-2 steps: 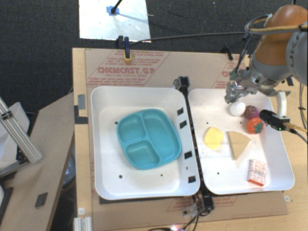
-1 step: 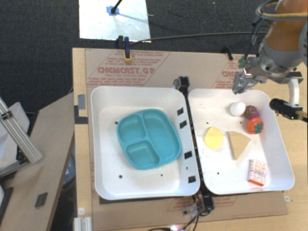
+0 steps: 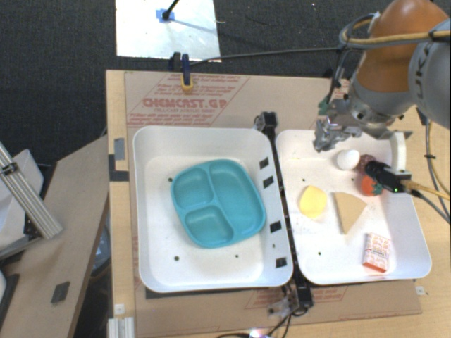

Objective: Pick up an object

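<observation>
Two white bins sit side by side on the counter (image 3: 120, 189). The left bin (image 3: 151, 259) holds a teal divided plate (image 3: 218, 203), well to the left of the fingers. The fingers (image 3: 325, 141) hang over the far left corner of the right bin (image 3: 416, 255), at the end of the grey arm (image 3: 394, 48) that comes in from the right. Whether they are spread or closed cannot be told at this angle, and nothing is visibly between them. A white egg (image 3: 347, 159) lies just to the right of the fingers, apart from them. A red item (image 3: 368, 183) lies farther right, partly hidden behind a black part. A yellow round piece (image 3: 313, 202) and a tan wedge (image 3: 348, 210) lie nearer the camera than the fingers. A small red and white packet (image 3: 377, 251) lies nearest the camera, well apart from them.
</observation>
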Motion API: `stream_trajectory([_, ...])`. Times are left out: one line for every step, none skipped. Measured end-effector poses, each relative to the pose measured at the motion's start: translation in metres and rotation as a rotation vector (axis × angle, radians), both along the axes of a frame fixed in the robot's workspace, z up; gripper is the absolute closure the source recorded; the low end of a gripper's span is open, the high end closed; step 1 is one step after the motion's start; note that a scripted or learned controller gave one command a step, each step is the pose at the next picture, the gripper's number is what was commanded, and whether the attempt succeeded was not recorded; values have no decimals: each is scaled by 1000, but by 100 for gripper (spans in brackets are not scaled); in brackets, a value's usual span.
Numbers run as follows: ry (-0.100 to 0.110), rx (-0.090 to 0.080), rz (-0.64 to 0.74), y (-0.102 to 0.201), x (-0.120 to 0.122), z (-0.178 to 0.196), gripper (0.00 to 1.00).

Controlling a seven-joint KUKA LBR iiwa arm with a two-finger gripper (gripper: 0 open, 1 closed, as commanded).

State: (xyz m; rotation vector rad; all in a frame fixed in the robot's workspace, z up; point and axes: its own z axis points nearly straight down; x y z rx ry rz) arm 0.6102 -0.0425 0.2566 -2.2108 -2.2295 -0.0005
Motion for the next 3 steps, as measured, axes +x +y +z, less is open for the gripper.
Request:
stream_trajectory([0, 0, -1, 40, -15, -13, 100])
stream_trajectory([0, 1, 2, 100, -31, -20, 100])
stream_trajectory([0, 1, 2, 149, -54, -18, 100])
